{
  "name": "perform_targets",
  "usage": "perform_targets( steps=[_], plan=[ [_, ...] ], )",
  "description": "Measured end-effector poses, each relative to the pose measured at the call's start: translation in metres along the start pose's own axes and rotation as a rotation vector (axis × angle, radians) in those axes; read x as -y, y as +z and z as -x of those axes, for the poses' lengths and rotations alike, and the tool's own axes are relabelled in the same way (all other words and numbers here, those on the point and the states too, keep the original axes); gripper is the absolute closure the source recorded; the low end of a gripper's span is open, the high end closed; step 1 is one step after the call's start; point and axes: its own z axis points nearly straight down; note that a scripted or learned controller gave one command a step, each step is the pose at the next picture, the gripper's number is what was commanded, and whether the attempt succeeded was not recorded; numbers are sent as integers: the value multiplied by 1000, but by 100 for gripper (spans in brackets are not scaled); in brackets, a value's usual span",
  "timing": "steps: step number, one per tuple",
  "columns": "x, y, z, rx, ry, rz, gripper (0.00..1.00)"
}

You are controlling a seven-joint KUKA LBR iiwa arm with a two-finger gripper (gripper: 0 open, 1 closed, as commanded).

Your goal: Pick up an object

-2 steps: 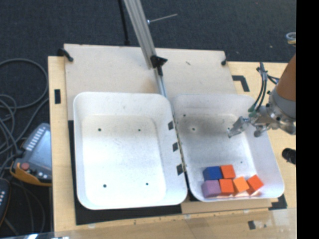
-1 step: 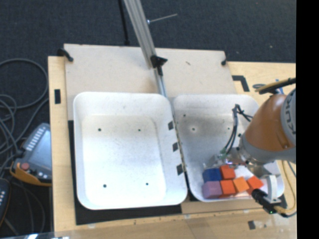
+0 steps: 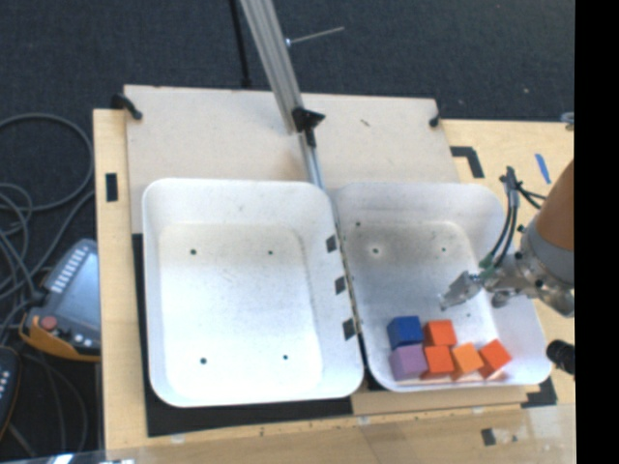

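While the tabletop (image 3: 116, 259) carries both bins, we see the left bin (image 3: 242, 293) beside the right bin (image 3: 406, 220), whose near corner holds the blue block (image 3: 404, 331), purple block (image 3: 408, 361) and orange blocks (image 3: 455, 351). Our jaws hover above, apart from them; their spread we cannot tell.

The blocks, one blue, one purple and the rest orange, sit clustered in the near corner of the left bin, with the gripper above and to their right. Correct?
Not quite: the camera view shows the blue block, purple block and orange blocks clustered in the near corner of the right bin, not the left bin. The gripper is indeed above and to their right.
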Motion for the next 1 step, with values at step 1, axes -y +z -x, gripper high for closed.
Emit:
perform_targets(
  steps=[1],
  plan=[
    [-4,79,-39,0,-1,13,0]
  ],
)
